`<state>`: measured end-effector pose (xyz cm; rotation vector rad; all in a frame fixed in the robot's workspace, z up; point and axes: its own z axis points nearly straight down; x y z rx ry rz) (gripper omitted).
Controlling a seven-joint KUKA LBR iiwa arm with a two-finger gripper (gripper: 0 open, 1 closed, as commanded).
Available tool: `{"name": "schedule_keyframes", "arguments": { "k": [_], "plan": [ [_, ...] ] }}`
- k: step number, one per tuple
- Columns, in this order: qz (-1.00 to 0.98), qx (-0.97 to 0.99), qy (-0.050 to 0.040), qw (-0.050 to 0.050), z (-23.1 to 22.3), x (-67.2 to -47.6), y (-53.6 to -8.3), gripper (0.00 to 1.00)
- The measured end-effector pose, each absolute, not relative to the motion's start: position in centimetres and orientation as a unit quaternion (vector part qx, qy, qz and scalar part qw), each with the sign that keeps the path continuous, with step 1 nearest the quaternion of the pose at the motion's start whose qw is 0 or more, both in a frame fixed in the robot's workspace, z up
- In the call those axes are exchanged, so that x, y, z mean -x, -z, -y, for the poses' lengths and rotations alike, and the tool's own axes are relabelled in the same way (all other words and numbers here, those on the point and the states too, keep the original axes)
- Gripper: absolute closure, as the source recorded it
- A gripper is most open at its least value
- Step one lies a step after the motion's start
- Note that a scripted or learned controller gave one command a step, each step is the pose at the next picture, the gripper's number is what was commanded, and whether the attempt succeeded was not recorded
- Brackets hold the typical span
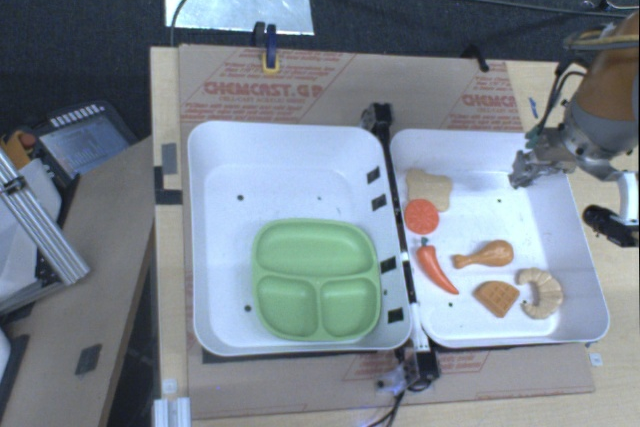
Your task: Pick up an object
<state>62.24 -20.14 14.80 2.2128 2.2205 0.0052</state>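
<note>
Orange and tan toy foods lie loose in the right bin [590, 315]: a drumstick [484, 256], a chilli pepper [434, 267], a red tomato slice [421, 215], a pale bread slice [430, 186], a waffle wedge [496, 297] and a croissant [541, 291]. We judge the step to be the approach, with nothing lifted yet. The tool [524, 170] hangs over the bin's upper right area, well apart from the foods; whether it is released or clenched we cannot tell. Next we need to pick one piece, move over it and descend. A green divided plate [316, 277] sits in the left bin [215, 215].
</note>
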Motion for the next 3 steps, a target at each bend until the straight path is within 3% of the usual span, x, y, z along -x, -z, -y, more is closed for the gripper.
{"name": "schedule_keyframes", "arguments": {
  "k": [2,3],
  "plan": [
    [-0.709,-0.705,-0.0015,0.003,19.4,-62.8,-24.9,1.0],
    [-0.71,-0.704,-0.001,0.001,14.3,-63.6,-25.5,1.0]
  ]
}}
